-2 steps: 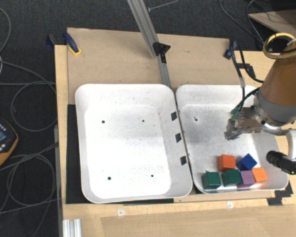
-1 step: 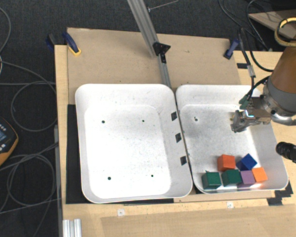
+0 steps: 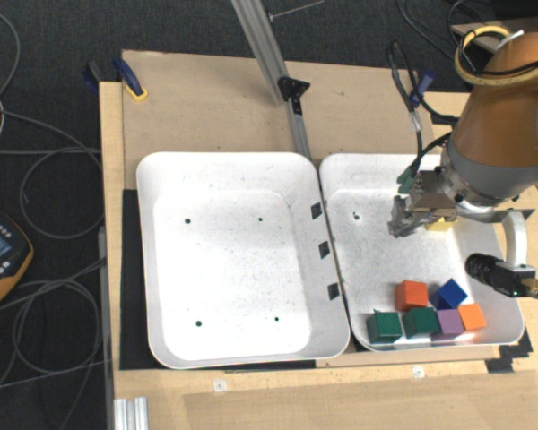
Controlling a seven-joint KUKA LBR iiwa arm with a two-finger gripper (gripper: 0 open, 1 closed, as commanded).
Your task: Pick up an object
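I can't tell my claw's [image 3: 405, 222] state; nothing is visibly picked yet, blocks [image 3: 428, 312] wait at lower right.

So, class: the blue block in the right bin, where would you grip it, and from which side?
Probably from straight above. The blue block sits at the far edge of the cluster, with the purple block and orange block crowding its near side. Its left and right faces look freest, so the end effector would close across those.
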